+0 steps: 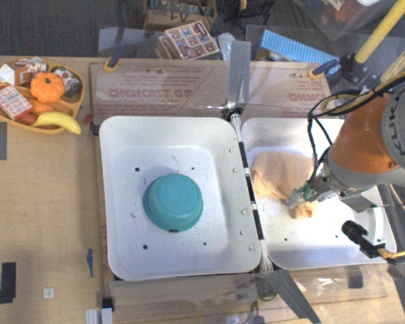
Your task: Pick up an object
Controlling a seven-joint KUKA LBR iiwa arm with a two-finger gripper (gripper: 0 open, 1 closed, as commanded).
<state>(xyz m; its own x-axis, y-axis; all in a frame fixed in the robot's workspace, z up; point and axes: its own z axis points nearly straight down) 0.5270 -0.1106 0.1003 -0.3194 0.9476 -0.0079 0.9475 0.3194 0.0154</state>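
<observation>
A pale tan, soft-looking object [278, 172] lies in the right bin [324, 248], near its left wall. Its lower right end [302, 211] looks darker orange and bunched. My gripper [303, 198] is low over that end, reaching in from the right below the orange wrist band, and it hides where it meets the object. A teal bowl [173, 202] rests upside down in the middle of the left bin [121, 147], well away from the gripper.
A yellow dish [5, 119] with a small pumpkin, a banana and boxes sits on the bench at the far left. Cardboard sheets [162, 90] lie behind both bins. The ridge [246, 187] between the bins runs just left of the tan object.
</observation>
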